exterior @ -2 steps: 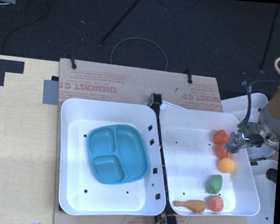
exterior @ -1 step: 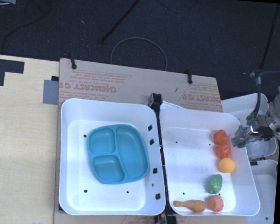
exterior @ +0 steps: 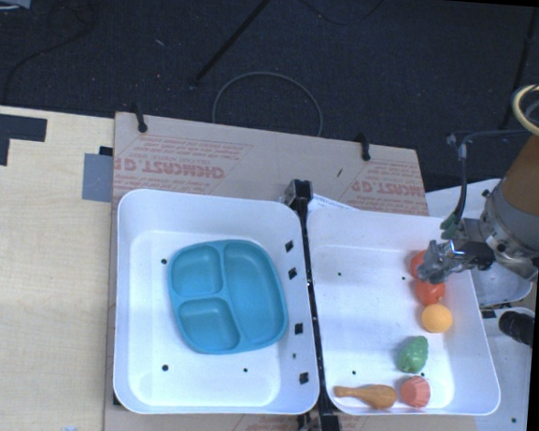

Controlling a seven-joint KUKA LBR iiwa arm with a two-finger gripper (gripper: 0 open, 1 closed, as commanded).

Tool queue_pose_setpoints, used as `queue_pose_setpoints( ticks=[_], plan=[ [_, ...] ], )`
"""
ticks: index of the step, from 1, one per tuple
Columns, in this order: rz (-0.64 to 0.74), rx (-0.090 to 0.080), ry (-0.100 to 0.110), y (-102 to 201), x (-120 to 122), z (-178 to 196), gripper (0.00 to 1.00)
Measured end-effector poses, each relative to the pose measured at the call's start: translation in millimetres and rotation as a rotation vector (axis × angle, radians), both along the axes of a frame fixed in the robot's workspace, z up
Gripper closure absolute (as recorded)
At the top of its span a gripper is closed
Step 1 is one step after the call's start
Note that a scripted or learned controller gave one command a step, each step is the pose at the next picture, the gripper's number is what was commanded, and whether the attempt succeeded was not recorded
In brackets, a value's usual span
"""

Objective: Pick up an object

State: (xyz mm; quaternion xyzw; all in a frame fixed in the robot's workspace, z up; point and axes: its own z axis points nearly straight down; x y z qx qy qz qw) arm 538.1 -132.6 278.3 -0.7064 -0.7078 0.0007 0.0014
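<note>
From the overhead camera, the gripper (exterior: pixel 441 260) sits low over the far right side of the right bin (exterior: pixel 368 265), right on top of a red toy tomato (exterior: pixel 429 290); whether it is clamped or spread I cannot tell. Just nearer lie an orange ball (exterior: pixel 437 318), a green toy vegetable (exterior: pixel 413 353), a reddish toy fruit (exterior: pixel 414 391) and a toy drumstick (exterior: pixel 366 395). The left bin (exterior: pixel 145 246) holds a blue divided plate (exterior: pixel 228 295). The tomato looks like light, hard, smooth plastic, so it may roll or squirt free; I'd pinch it across its widest middle.
</note>
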Motion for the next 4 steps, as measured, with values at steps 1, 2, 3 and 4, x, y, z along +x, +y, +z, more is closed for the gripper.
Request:
queue_pose_setpoints(
  ticks=[1, 2, 3, 4],
  plan=[
    [0.001, 0.0, 0.001, 54.5, 3.7, -6.6, 1.0],
    [0.0, 0.0, 0.001, 110.0, 4.0, -21.5, 1.0],
    [0.0, 0.0, 0.003, 156.0, -13.5, -37.9, 1.0],
    [0.001, 0.0, 0.003, 200.8, -19.2, -52.8, 1.0]
  ],
)
